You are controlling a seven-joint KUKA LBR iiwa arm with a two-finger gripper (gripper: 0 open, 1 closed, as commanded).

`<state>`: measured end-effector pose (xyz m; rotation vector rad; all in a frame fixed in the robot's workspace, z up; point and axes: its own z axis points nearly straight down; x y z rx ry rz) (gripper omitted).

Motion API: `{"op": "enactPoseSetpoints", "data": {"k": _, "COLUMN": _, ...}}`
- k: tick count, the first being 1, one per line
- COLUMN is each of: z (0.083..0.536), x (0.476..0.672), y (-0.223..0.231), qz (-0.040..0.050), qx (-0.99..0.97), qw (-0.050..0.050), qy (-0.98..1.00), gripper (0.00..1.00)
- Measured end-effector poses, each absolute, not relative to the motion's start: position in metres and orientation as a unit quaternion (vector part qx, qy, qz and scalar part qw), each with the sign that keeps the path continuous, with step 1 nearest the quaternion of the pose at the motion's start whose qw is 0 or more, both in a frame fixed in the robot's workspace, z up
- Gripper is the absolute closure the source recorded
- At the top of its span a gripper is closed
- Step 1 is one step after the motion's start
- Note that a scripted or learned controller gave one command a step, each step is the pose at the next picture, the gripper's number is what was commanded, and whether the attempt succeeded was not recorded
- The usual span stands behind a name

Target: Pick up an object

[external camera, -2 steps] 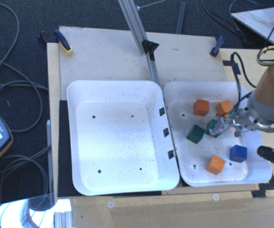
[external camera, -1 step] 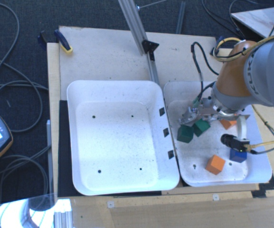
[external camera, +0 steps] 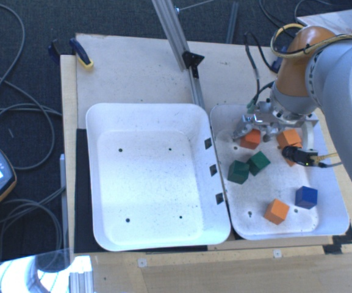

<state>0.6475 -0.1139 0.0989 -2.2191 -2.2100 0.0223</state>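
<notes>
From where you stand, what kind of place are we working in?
Probably a robotics lab test bench: two white bins on a plywood board, coloured blocks like the blue block under the gripper, loose cables across dark carpet.

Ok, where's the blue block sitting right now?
The blue block lies in the right bin, near its front right corner, just right of an orange block.
</notes>
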Motion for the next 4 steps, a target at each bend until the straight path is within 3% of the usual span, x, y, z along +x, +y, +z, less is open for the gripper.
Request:
{"op": "enactPoseSetpoints", "data": {"k": 1, "z": 0.112, "x": 0.651, "y": -0.110, "qz": 0.0000, "qx": -0.706, "qw": 0.000, "qy": -0.708, "gripper": 1.00}}
{"op": "enactPoseSetpoints", "data": {"k": 2, "z": 0.187, "x": 0.590, "y": -0.113, "qz": -0.0011, "qx": -0.708, "qw": -0.001, "qy": -0.706, "gripper": 1.00}}
{"op": "enactPoseSetpoints", "data": {"k": 3, "z": 0.182, "x": 0.591, "y": -0.112, "qz": 0.0000, "qx": -0.707, "qw": 0.001, "qy": -0.707, "gripper": 0.00}}
{"op": "enactPoseSetpoints", "data": {"k": 4, "z": 0.100, "x": 0.655, "y": -0.091, "qz": 0.0010, "qx": -0.706, "qw": 0.002, "qy": -0.708, "gripper": 0.00}}
